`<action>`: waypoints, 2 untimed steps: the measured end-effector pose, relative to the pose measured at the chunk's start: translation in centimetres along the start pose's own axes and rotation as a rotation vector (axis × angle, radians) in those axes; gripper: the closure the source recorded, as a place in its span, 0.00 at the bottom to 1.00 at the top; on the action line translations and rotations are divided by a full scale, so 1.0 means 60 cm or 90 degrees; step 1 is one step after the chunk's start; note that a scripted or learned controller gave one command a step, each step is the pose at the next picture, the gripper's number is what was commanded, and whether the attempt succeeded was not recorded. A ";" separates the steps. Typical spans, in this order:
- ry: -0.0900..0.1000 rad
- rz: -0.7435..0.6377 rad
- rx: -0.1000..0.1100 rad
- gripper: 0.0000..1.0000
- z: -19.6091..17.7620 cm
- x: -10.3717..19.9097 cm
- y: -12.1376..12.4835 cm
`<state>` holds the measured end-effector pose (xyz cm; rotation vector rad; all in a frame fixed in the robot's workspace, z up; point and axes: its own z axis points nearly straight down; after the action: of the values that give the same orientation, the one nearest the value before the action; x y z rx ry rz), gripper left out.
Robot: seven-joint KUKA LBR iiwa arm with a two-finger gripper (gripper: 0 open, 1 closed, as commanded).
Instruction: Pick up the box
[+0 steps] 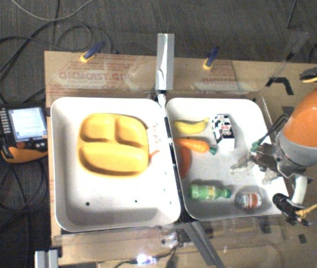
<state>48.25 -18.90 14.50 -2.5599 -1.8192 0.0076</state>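
The box (pixel 223 129) is a small white carton with black and red print. It lies in the back part of the right bin (pixel 257 109), just right of a banana (pixel 190 127). My gripper (pixel 249 162) hangs over the right side of that bin, in front of and to the right of the box, and apart from it. Nothing shows held in it. The grey arm with its orange band (pixel 309 126) reaches in from the right edge.
The right bin also holds a carrot (pixel 194 145), an orange object (pixel 184 162) by its left wall, a green bottle (pixel 209 192) and a can (pixel 249 200) near the front. A yellow divided plate (pixel 114 144) lies in the left bin (pixel 69 200).
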 end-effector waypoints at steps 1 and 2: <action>0.013 0.089 0.000 0.00 0.089 -0.017 0.018; 0.014 0.134 -0.004 0.00 0.090 -0.015 0.020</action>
<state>49.09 -20.17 9.12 -2.7305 -1.5361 -0.0258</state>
